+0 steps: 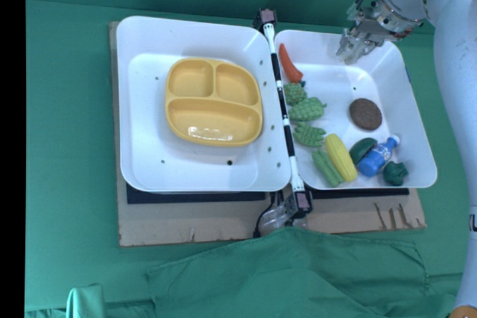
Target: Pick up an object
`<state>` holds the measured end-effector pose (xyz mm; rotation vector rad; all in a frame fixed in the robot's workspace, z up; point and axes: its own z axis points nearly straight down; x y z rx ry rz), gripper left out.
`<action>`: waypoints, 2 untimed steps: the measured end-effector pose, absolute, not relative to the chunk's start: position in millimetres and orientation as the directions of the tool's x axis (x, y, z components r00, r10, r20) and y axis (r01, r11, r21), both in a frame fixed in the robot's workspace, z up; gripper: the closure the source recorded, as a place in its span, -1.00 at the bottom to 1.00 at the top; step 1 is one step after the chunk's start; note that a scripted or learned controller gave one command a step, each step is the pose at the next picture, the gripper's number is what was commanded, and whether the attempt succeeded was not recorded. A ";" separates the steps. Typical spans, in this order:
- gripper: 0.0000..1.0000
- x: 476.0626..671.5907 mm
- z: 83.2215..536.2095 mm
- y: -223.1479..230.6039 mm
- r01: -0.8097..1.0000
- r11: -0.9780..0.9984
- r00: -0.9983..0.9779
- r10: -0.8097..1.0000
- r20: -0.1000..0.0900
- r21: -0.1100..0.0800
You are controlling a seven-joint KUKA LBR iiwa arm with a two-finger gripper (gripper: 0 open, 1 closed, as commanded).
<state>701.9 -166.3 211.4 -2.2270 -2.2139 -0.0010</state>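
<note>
My gripper (355,50) hangs over the far edge of the right bin (406,89), fingers pointing down, with nothing visible between them. Toy food lies in that bin: a brown round patty (365,113) below the gripper, a red chili (290,63) by the divider, green knobbly vegetables (305,109), a yellow corn cob (340,156), a blue bottle (377,156) and dark green pieces (395,173) near the front right corner.
The left bin (141,48) holds a yellow three-compartment plate (214,100). A black-and-white rod (282,108) runs along the seam between the bins. Green cloth (298,272) covers the bench front.
</note>
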 end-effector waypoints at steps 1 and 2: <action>-1.00 701.7 210.9 -166.7 1.000 -0.006 0.006 1.000 0.000 -0.002; -1.00 701.6 210.9 -166.7 1.000 -0.006 0.006 1.000 0.000 -0.002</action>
